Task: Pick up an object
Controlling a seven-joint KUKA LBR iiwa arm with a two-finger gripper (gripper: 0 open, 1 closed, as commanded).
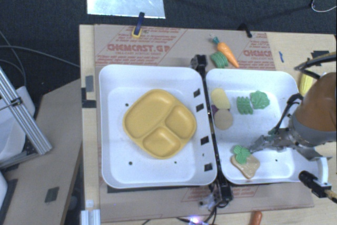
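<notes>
**Gripper low over the toy food in the right bin**

We see the gripper [256, 143] reaching in from the right, down inside the right bin [287, 80], near its front edge. Its dark metal fingers point toward the bin's front left corner, but we cannot tell how far apart they stand, and we see nothing between them. The grey arm [316, 113] with its orange band covers the bin's right edge.

Just beyond the fingertips lies the nearest object, a beige slice of toy bread [246, 167] with an uneven, toast-like outline; a small green leafy piece [241, 153] sits at its upper left edge, touching or overlapping it. Both rest close to the bin's front left corner.

Farther back along the bin's left side we find a pale yellow rounded toy, potato-like [220, 98], and just in front of it a duller tan round piece [223, 120]. Toward the middle of the back half sit two green toys side by side: a ribbed one [244, 105] and a leafy one [259, 99].

The left bin [113, 81] holds a yellow divided plate [159, 123] with three compartments, lying near its centre.

On the bench behind the bins, at the back edge of the cardboard sheet [158, 42], a toy carrot [228, 53] lies beside a small green piece [218, 60].
</notes>
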